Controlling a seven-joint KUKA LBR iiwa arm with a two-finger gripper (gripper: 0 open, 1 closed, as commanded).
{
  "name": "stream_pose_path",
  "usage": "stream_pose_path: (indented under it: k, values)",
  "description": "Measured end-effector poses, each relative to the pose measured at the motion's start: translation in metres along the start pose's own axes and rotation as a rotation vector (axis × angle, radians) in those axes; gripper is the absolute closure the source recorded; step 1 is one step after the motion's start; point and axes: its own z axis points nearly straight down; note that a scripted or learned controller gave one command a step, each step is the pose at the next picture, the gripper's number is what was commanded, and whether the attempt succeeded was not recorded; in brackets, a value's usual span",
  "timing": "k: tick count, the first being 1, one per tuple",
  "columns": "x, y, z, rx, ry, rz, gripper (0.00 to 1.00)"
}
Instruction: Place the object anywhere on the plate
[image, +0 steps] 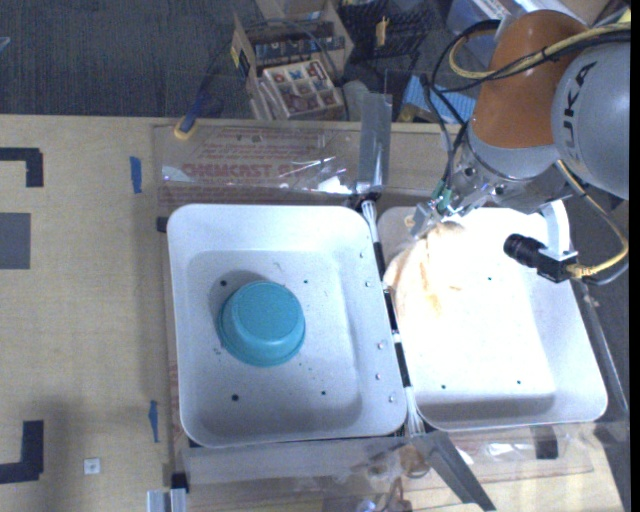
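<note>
Tool (447, 205) above right bin's (500, 395) far-left corner, grip state unclear; blue bowl (262, 322) upside-down in left bin (200, 240)

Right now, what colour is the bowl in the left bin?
Light blue, a plain teal shade with no pattern. The bowl shows in the camera view, sitting upside down.

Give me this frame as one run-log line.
arm: over right bin's far-left corner | gripper: above pale plate, grasp unclear | right bin: plate | left bin: blue bowl, upside down | task: unconfirmed
</note>
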Motion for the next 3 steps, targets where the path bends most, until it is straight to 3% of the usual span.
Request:
stream_pose_path:
  k: [1, 3]
  values:
    - [0.000, 0.002, -0.002, -0.001, -0.001, -0.003, 1.00]
    - [0.102, 0.029, 0.010, -0.001, 0.004, -0.800, 1.00]
